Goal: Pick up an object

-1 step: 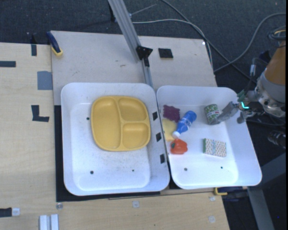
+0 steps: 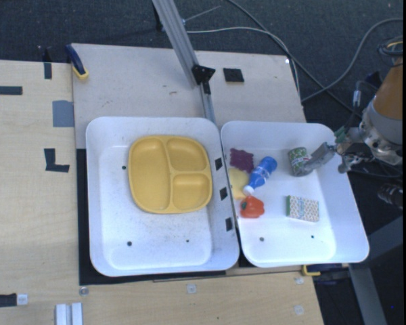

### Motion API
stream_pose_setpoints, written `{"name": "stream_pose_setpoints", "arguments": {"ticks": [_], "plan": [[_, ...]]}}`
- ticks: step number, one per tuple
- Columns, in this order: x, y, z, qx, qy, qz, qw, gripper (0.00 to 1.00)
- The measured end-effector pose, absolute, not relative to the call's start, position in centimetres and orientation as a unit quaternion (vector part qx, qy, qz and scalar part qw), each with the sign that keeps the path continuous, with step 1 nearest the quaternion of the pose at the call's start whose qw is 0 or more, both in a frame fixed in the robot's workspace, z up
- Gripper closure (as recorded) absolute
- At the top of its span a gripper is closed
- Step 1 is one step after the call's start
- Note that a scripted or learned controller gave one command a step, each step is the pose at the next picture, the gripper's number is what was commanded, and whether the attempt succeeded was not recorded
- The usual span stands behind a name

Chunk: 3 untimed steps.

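Observation:
The right white bin (image 2: pixel 345 215) holds several small objects. A purple piece (image 2: pixel 241 159) lies at its left, beside a blue and white bottle (image 2: pixel 260 172) lying on its side. A yellow object (image 2: pixel 237 181) and a red-orange object (image 2: pixel 252 208) sit below them. A green patterned can (image 2: pixel 298 161) stands near the bin's back right, and a speckled pale green block (image 2: pixel 302 208) lies in front of it. My gripper (image 2: pixel 319 157) reaches in over the bin's right rim, its tip just right of the green can and very close to it. Nothing shows as held.
The left white bin (image 2: pixel 101 202) carries a yellow divided plate (image 2: pixel 170 173). A slanted metal pole (image 2: pixel 179 36) rises behind the bins. Cables (image 2: pixel 325 59) run across the dark floor at the back right. The arm's body (image 2: pixel 386 120) is beyond the right bin's edge.

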State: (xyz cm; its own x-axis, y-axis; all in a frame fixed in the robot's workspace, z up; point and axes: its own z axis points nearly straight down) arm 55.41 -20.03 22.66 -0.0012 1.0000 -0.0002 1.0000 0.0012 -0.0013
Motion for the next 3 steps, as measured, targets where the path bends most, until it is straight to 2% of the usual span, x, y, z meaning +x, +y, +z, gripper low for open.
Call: {"name": "stream_pose_setpoints", "arguments": {"ticks": [2, 3], "plan": [[55.4, -19.3, 9.9, -0.707, -0.707, 0.0020, 0.003, 0.00], [55.5, -19.3, 8.6, -0.707, -0.707, 0.0004, -0.001, 0.00]]}}
